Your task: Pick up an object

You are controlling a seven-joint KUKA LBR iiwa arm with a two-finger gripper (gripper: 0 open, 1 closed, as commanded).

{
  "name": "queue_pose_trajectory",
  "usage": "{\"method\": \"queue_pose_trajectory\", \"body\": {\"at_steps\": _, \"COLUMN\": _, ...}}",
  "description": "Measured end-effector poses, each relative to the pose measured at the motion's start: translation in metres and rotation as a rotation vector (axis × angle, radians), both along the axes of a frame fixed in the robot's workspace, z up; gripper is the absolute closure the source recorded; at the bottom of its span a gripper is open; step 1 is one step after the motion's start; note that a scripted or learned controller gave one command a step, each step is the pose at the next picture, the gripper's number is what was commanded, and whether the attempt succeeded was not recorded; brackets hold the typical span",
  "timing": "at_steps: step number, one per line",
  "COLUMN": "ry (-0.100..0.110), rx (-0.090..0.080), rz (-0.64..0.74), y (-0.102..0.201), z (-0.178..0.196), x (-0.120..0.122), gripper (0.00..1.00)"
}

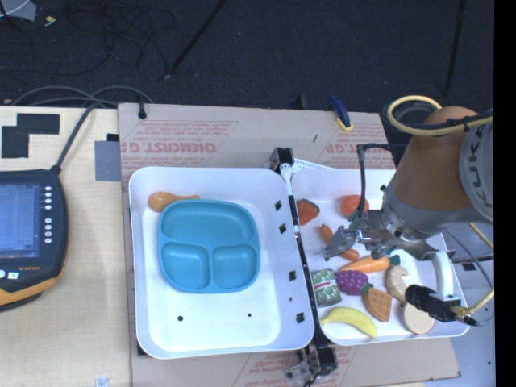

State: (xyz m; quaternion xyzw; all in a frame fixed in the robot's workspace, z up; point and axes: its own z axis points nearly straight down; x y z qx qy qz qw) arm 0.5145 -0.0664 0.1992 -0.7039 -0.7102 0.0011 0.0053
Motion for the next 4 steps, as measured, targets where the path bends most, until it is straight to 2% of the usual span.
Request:
{"method": "queue_pose_trajectory", "body": {"at_steps": 1, "ry": -0.007, "rx": -0.006, "rz": -0.01, "y": -0.035, "z": -0.116, "x": 0.028, "gripper": 0.0}}
{"method": "queue_pose_trajectory", "body": {"at_steps": 2, "ry": -0.012, "rx": -0.006, "rz": -0.006, "y": -0.03, "z": -0.111, "x": 0.091, "gripper": 0.0}}
{"method": "queue_pose_trajectory", "body": {"at_steps": 3, "ry": -0.004, "rx": -0.004, "rz": -0.009, "y": -0.031, "z": -0.102, "x": 0.088, "gripper": 1.0}}
{"method": "queue_pose_trajectory", "body": {"at_steps": 4, "ry": -0.008, "rx": -0.003, "rz": -0.004, "y": 0.038, "z": -0.007, "x": 0.044, "gripper": 1.0}}
